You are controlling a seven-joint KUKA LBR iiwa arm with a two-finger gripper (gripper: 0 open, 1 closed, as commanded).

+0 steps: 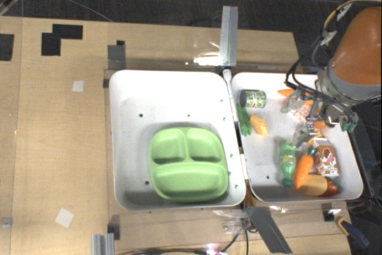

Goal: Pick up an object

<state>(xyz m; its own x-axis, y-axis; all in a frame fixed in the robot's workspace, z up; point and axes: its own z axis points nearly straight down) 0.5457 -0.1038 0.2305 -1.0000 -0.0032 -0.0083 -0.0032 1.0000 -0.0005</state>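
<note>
The right bin holds several small items. A green can lies at its back left, with a yellow piece and a thin green item just in front of it. A green bottle, an orange carrot, a tan rounded item and a brown-and-white packet crowd the front right. My gripper hangs low over the bin's middle right, just behind the bottle and the carrot. Orange pieces show beside the wrist, partly hidden by it.
The left bin holds a green divided tray towards its front. A metal post stands behind the divider between the bins. The arm's orange band and cables overhang the right bin's back right corner.
</note>
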